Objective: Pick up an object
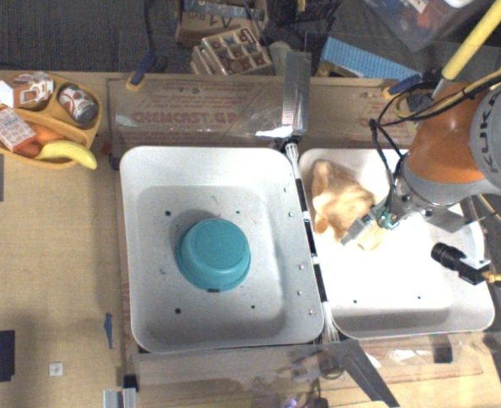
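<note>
Pincer [361, 230]: mine, low in right bin [420, 308], finger state not discernible. Tan cloth toy [339, 201]: touching my tips on the far-left side, likeliest pick. Teal bowl [215, 254]: well left, inverted, awkward to grip.

Two shallow white plastic bins [148, 177] [420, 313] sit side by side. One round teal bowl [214, 253] lies at nine o'clock, one crumpled tan cloth [335, 201] at three o'clock. One yellow banana [67, 152] at ten.

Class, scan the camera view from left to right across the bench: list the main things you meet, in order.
Orange tray of snacks → banana → left white bin → teal bowl → right white bin → tan cloth → gripper → orange band of the arm.
</note>
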`<state>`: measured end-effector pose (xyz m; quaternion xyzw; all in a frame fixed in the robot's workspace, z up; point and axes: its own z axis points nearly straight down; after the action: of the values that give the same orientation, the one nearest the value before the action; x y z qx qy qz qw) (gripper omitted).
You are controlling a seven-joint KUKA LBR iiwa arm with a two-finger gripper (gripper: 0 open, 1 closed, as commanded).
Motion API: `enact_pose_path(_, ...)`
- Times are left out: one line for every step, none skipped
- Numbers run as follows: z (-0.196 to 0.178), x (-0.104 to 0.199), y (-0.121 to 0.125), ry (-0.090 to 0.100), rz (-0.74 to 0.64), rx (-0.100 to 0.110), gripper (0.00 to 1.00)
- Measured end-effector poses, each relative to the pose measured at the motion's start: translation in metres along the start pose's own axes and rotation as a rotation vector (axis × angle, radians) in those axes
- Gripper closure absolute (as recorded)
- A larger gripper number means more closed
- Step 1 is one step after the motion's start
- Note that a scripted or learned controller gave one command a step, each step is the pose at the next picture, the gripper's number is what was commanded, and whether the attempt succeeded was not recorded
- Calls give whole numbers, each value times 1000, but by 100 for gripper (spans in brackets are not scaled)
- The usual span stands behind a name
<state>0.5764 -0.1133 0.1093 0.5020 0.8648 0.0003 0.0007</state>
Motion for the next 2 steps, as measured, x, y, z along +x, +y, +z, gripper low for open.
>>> enact_pose_path(21,0,4,-1,45,-3,0)
enact_pose_path(9,-3,5,-5,49,-9,100)
